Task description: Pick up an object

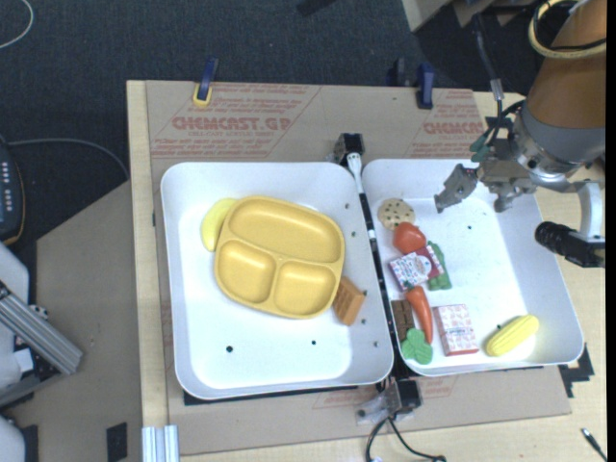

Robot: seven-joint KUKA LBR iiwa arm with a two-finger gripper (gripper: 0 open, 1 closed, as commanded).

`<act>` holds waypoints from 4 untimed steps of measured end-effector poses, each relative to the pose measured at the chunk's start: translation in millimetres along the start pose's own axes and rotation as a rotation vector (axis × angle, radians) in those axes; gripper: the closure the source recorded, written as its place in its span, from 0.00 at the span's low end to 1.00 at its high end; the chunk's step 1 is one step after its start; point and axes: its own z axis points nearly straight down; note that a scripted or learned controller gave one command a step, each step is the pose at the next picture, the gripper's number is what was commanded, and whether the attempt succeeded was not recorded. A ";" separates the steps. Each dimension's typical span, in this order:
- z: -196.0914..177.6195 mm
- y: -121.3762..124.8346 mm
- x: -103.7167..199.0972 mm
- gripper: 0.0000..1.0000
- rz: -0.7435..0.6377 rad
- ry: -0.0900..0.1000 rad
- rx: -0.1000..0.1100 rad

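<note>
Your gripper (478,189) hangs over the upper part of the right bin (539,258), up and to the right of the cookie (395,211). Its two fingers stand apart with bare white bin floor showing between them, and nothing is held there.

Take the cookie as your landmark. It lies near the right bin's left wall, toward the top. Just below it sits a red tomato (410,238), and touching the tomato's lower edge is a small pink-and-white packet (412,270) lying on a green piece (439,268). Further below the cookie, a carrot (418,314) points down toward a green leafy piece (418,346) at the bin's lower left corner. Just right of the carrot is a pink-and-white box (454,329), and right of that, well down and across from the cookie, a yellow corn cob (511,335).

Left of the cookie, across the divide, the left bin (192,287) holds a yellow divided plate (279,255). A yellow banana (215,223) peeks from under the plate's upper left edge, and a brown block (349,303) leans at its lower right.
</note>
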 end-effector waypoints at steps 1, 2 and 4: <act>-6.7 2.2 0.2 0.00 -0.003 -0.001 -0.012; 55.1 1.2 7.7 0.00 -0.002 0.001 -0.004; 162.0 -4.7 -0.5 0.00 -0.002 0.000 -0.004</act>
